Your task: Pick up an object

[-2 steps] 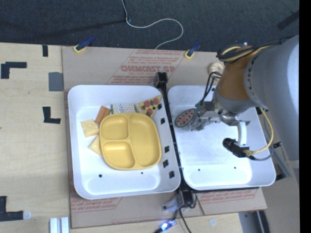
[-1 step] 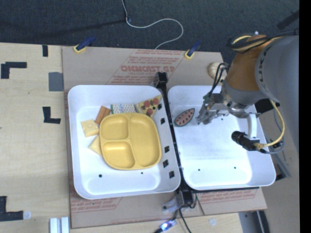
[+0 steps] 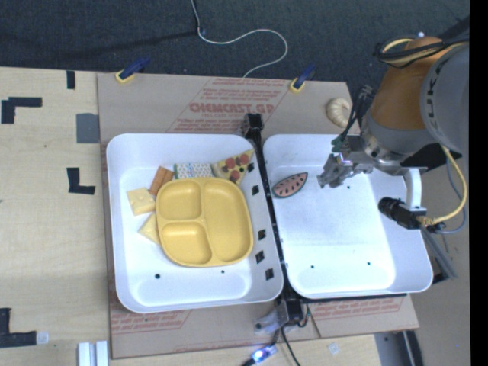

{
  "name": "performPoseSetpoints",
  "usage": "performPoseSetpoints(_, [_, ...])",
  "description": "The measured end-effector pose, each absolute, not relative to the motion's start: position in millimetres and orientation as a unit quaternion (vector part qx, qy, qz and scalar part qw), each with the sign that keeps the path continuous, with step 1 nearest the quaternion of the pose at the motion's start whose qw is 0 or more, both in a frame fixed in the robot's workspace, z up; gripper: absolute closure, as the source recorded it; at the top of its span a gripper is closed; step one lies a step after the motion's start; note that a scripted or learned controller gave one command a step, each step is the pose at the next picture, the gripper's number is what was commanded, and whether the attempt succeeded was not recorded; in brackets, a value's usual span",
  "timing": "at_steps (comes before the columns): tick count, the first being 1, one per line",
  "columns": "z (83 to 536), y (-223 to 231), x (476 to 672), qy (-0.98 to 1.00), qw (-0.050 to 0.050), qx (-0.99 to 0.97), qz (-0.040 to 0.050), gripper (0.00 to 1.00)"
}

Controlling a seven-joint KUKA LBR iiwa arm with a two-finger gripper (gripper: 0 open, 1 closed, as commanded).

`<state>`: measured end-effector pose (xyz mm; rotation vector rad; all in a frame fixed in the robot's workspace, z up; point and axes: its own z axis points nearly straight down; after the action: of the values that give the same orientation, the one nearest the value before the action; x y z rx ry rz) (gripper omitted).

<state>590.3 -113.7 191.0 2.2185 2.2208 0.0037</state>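
Note:
A small brown oval object with a striped top (image 3: 290, 184) lies in the right bin (image 3: 358, 280), close to its left wall. My gripper (image 3: 333, 174) hovers in the same bin, a short way to the right of that object and apart from it. Nothing shows between its dark fingers. In the left bin (image 3: 130, 280) a yellow divided plate (image 3: 204, 221) lies over several flat food pieces: a cracker (image 3: 140, 200), a brown wafer (image 3: 161, 178) and a pizza-like slice (image 3: 235, 165).
The grey arm with its orange band (image 3: 404, 90) comes in over the right bin's upper right corner, with cables beside it. A beige lump (image 3: 338, 111) sits on the cardboard behind the right bin. A white cable (image 3: 244, 40) lies on the dark floor.

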Motion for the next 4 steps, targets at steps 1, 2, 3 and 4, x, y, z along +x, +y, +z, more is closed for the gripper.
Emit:
performPoseSetpoints(1, [226.5, -113.1, 591.1, 0.708, 0.001, 0.707, 0.0008, 1.00])
performPoseSetpoints(2, [224.1, -75.5, 628.3, 0.709, 0.000, 0.705, 0.0005, 1.00])
performPoseSetpoints(3, [214.6, -77.9, 620.7, 0.707, 0.000, 0.707, -0.0014, 1.00])
performPoseSetpoints(4, [214.7, -78.7, 612.7, 0.707, 0.000, 0.707, -0.0014, 1.00])
